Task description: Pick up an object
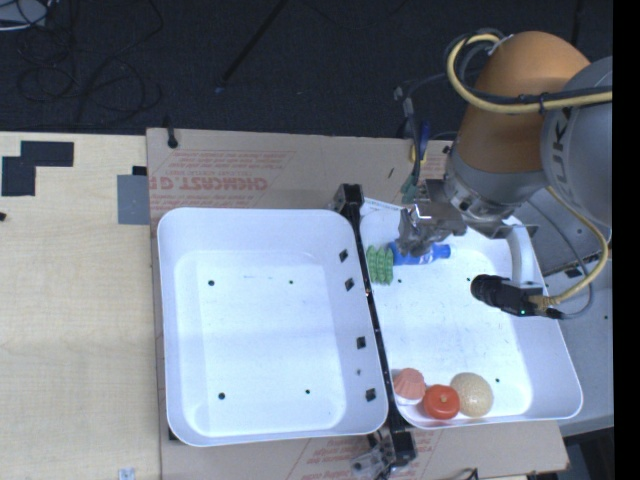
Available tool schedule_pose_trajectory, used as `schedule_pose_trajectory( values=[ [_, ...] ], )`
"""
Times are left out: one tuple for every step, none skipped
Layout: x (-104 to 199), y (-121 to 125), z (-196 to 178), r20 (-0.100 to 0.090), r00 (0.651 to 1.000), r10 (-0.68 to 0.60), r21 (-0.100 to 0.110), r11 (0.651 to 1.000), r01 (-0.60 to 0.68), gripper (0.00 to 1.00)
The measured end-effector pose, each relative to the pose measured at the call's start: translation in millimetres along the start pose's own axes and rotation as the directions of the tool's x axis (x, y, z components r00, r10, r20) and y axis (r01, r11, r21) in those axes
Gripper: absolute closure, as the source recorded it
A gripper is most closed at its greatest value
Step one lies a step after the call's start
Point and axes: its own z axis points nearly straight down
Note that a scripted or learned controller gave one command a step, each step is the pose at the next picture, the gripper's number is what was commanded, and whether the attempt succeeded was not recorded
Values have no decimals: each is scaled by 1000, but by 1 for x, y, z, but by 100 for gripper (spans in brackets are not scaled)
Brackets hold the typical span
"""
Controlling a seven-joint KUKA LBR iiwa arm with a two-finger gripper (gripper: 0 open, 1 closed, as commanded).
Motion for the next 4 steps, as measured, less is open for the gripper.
schedule_pose_trajectory(
  values=[
    [58, -55, -177, -1, 1000, -2, -14, 1000, 2, 100],
    [102, -88, -54, 4, 1000, 2, 15, 1000, -2, 100],
    [99, -86, -70, 4, 1000, 4, 7, 1000, -4, 100],
    [34, -59, -32, 5, 1000, 13, 5, 1000, -13, 100]
  ],
)
